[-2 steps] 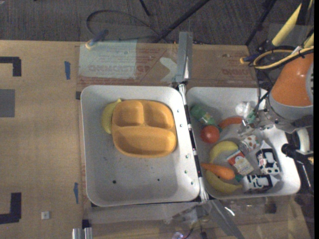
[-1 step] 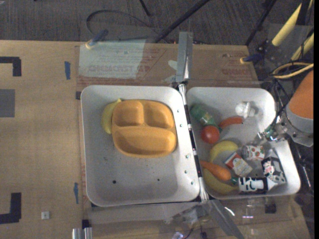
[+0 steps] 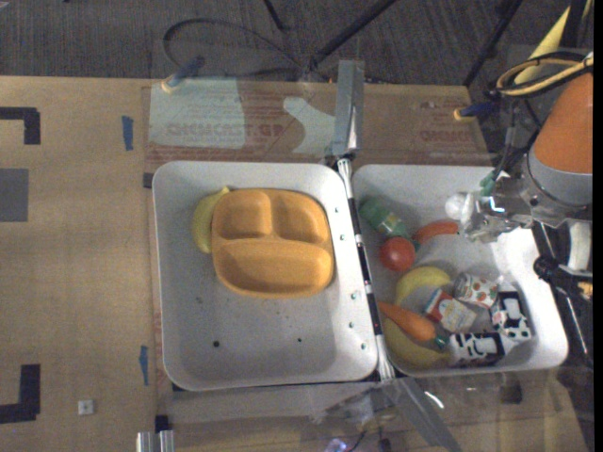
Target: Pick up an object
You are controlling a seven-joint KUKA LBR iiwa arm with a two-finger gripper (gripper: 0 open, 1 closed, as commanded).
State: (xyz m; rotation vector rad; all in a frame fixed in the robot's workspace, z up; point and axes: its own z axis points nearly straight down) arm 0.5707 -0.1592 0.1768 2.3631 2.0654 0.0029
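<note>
My gripper [image 3: 474,217] hangs over the upper right part of the right bin [image 3: 544,326], just right of a red-orange pepper-like piece [image 3: 435,231]. Below it lie a red tomato [image 3: 398,253], a green bottle [image 3: 382,217], a yellow banana-shaped piece [image 3: 421,281], an orange carrot [image 3: 410,320], and small printed cartons [image 3: 476,290], some black-and-white [image 3: 490,342]. Nothing shows between the fingers.
The left bin [image 3: 179,318] holds an upside-down orange divided plate [image 3: 271,241] with a yellow piece [image 3: 203,222] tucked under its left edge. A metal divider [image 3: 358,252] separates the bins. Cables and tripod legs lie beyond the bench's far edge.
</note>
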